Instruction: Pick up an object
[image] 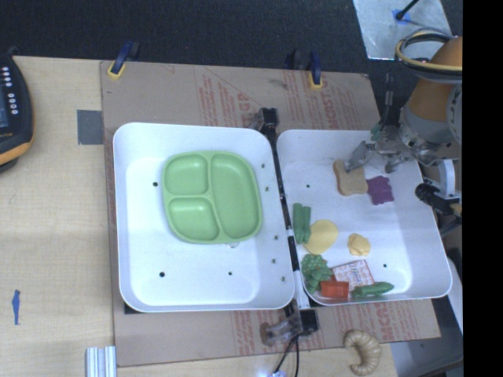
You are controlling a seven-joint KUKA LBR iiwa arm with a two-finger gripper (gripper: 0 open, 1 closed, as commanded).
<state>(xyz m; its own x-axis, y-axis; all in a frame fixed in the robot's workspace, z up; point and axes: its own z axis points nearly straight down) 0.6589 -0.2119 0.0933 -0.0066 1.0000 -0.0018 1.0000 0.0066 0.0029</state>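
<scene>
My gripper (380, 159) hangs at the far side of the right bin (420, 238), its fingers spread open with nothing between them. Just below it lie a tan slice of toast (350, 181) and a purple piece (380, 188). Nearer the front sit a green pickle (302, 217), a yellow lemon (322, 235), a small yellow piece (359, 245), a broccoli floret (315, 269), a red-and-white packet (353, 272), a red piece (334, 290) and a green pod (372, 290).
The left bin (141, 273) holds a green divided plate (212, 196). A croissant (364, 349) lies on the bench in front of the right bin. A handheld controller (12, 108) rests at the far left edge.
</scene>
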